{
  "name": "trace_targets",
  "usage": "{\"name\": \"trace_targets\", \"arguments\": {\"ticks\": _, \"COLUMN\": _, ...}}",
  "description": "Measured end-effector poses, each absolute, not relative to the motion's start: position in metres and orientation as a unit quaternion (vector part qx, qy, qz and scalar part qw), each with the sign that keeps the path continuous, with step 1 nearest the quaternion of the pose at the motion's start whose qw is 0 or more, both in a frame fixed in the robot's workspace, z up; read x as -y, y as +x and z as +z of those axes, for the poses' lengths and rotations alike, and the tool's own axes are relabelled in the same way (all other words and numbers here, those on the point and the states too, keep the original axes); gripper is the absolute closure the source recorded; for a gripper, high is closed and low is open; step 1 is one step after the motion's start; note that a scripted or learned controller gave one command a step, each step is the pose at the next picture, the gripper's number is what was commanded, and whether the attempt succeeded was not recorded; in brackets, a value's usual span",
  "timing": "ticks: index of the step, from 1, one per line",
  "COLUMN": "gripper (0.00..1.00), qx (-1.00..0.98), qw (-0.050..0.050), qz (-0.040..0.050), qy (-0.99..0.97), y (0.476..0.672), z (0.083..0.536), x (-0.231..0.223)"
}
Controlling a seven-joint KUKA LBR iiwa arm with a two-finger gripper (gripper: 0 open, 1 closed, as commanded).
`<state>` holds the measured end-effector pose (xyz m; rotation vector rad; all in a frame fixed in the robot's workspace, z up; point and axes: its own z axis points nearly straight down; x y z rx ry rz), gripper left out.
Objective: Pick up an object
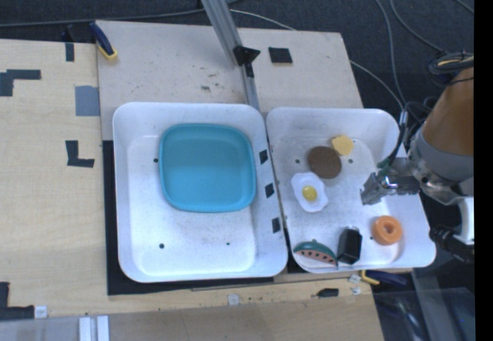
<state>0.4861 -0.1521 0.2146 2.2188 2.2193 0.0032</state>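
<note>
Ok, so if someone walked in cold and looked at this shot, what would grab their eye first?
Probably the big blue plate, lying flat in the middle of the left bin. Next, the cluster of small toys in the right bin: a fried egg, a brown disc, an orange ring and a watermelon slice. The end effector hangs over that bin's right side, above the ring.

Setting: robotics lab bench.
Evidence: taped plywood top (pixel 46 178), loose cables (pixel 370 1) on dark carpet, aluminium strut (pixel 219 12), two white bins (pixel 192 259).
</note>
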Motion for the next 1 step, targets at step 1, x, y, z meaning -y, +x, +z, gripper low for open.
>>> {"name": "trace_targets", "arguments": {"ticks": 1, "gripper": 1.0, "qx": -0.707, "qw": 0.001, "qz": 0.0007, "qy": 0.707, "y": 0.4866, "z": 0.2494, "x": 0.152}}
